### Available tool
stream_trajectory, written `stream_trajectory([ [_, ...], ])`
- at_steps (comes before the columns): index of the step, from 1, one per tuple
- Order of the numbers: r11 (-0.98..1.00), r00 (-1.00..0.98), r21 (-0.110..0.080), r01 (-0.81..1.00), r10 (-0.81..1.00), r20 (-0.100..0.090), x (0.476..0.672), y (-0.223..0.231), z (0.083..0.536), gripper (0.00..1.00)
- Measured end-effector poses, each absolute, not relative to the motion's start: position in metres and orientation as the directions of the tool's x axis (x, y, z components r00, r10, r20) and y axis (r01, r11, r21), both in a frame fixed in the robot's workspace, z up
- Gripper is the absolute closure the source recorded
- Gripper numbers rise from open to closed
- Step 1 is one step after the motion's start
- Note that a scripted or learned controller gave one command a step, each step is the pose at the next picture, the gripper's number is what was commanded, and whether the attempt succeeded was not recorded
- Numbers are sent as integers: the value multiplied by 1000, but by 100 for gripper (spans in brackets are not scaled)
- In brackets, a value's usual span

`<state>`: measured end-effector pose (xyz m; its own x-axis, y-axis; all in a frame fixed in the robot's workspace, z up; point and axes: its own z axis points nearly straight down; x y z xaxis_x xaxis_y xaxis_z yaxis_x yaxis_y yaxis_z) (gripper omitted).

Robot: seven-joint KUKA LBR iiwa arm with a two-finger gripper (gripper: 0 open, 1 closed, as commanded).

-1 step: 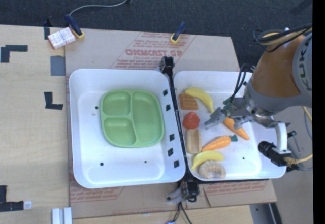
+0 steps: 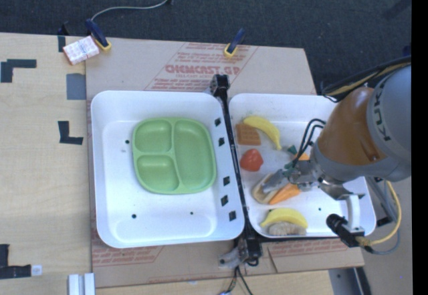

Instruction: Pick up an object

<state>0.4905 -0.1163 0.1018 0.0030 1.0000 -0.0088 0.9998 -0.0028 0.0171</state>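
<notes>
Bins come first by size: two shallow white plastic trays side by side on a cardboard sheet, joined by a black clip strip. Taking the right bin (image 2: 304,105) as the landmark, the left bin (image 2: 107,153) lies against its left wall and carries a pale green divided plate (image 2: 175,154), smooth and glossy, with three compartments.

Over the landmark's right half hangs the arm (image 2: 361,136), grey with an orange band, its bulk covering that side of the floor. Its gripper (image 2: 289,176) reaches toward the landmark's middle, low over the toys. Whether its tips are spread or pressed together I cannot tell; dark metal parts blur into the items beneath.

Inside the landmark, from largest down: a yellow banana (image 2: 263,129) curves near the back wall, smooth-skinned; a second yellow piece (image 2: 284,218) sits on a tan lump at the front wall; an orange carrot (image 2: 283,194), tapered, lies just under the tool, long axis running from front-left up toward the arm; a tan waffle-like square (image 2: 247,134) touches the banana's left end; a round red tomato (image 2: 251,160) sits near the left wall.

The carrot looks like the likeliest target, just front of the tool. A grasp across its narrow width seems best, since its slick taper could slip.
</notes>
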Motion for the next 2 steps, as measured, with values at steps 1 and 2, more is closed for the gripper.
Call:
stream_trajectory([
  [1, -4, 4, 30, 1000, 1000, -11, 494, -117, 114, 100],
  [2, -4, 4, 28, 1000, 1000, -11, 494, -117, 113, 0],
])
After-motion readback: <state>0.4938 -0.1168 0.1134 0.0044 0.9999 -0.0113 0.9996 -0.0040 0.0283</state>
